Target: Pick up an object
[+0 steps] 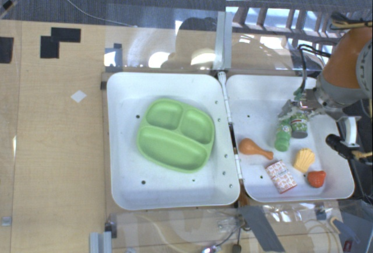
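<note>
Green: 1 tray (175, 142), 1 bottle (283, 136), 2 bins (122, 188)

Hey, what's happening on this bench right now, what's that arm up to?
A grey robot arm reaches in over the right bin, its tool down at the green bottle. Nothing is visibly lifted yet. Near the bottle lie an orange drumstick-shaped toy, a yellow corn piece, a small patterned box and a red piece. The left bin holds a green divided plate.
</note>
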You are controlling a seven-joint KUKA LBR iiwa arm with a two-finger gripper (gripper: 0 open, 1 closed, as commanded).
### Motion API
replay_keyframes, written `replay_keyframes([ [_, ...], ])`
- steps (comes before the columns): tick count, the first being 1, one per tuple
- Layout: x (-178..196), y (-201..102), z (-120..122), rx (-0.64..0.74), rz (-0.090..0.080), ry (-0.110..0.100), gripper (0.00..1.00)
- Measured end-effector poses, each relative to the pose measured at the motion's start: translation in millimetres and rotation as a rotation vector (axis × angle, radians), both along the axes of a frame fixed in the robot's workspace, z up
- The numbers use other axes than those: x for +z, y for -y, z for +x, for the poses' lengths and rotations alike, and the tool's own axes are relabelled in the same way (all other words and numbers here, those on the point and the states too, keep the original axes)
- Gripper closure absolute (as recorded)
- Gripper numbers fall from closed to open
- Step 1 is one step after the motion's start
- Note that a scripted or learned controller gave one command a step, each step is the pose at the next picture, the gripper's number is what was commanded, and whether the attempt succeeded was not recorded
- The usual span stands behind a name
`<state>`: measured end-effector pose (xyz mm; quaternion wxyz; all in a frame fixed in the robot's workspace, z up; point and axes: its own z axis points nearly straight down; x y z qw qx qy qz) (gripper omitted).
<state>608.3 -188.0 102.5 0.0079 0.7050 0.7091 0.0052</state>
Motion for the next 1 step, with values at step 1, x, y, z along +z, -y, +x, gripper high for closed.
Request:
replay_keyframes([
  [1,78.7,-44.0,-18.3,0.001,0.003,-0.012,1.00],
])
